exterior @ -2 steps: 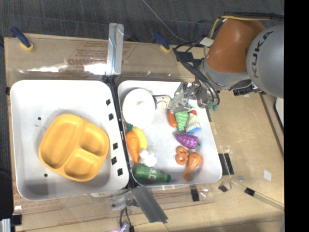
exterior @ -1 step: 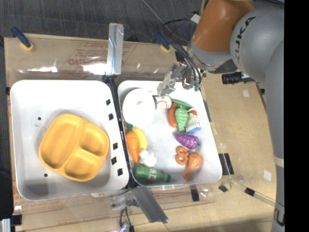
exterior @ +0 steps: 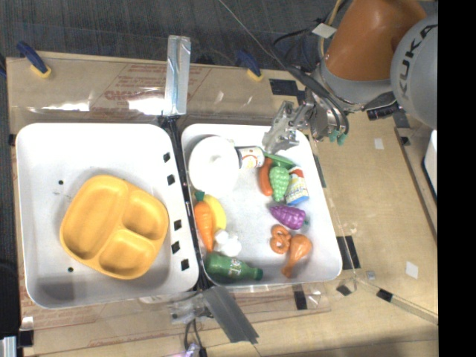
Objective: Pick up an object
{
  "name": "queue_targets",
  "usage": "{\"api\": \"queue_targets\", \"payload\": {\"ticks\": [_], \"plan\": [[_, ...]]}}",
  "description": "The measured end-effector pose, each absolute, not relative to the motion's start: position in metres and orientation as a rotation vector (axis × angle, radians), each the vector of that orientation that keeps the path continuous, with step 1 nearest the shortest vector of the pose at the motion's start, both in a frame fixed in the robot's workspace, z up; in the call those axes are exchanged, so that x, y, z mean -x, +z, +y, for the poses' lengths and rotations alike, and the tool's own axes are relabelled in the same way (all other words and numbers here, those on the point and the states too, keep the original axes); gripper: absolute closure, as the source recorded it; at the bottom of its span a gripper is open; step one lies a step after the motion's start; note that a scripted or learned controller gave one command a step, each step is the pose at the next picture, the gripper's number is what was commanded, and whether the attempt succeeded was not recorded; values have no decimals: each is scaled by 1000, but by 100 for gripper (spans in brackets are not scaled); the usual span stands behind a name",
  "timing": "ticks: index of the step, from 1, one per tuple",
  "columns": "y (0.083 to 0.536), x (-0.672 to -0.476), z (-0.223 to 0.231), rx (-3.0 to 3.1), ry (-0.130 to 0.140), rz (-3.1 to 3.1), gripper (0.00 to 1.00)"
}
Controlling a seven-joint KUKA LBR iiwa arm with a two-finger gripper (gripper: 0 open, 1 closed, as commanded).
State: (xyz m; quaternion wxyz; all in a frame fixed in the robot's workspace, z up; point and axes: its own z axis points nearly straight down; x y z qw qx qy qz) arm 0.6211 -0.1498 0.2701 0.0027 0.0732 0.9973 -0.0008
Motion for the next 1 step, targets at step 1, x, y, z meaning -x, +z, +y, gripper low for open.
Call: {"api": "queue_targets", "payload": {"ticks": [1], "plan": [[269,-642,-176,328,-3,3119,100]]}}
